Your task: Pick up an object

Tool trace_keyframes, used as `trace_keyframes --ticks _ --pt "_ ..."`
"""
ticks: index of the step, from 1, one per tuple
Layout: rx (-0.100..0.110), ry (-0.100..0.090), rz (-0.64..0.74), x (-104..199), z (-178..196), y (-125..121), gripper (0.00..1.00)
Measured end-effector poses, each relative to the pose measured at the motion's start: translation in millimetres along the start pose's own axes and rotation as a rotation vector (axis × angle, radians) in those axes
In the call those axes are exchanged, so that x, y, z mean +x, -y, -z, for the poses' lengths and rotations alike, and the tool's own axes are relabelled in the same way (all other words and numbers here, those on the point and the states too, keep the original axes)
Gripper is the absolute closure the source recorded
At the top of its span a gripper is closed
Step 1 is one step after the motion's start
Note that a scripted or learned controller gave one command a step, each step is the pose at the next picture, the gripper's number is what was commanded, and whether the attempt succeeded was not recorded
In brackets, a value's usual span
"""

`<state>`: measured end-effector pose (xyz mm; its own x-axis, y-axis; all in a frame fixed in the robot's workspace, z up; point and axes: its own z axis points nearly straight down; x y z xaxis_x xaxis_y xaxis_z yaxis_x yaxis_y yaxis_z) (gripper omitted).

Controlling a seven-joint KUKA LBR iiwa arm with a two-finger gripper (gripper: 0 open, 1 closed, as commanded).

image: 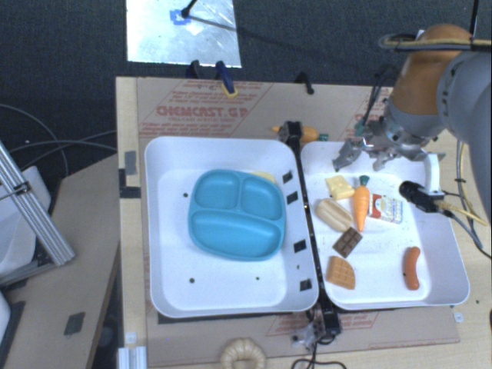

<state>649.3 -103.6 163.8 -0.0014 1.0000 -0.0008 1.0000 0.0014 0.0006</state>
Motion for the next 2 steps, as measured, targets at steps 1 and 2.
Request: trace_keyframes --ticks 1,2 --pt "0.002 0.0 0.0 0.1 -42.1 -3.8 0.0" --pt "0.001 0.0 0.0 0.6 -80.9 -4.0 0.0"
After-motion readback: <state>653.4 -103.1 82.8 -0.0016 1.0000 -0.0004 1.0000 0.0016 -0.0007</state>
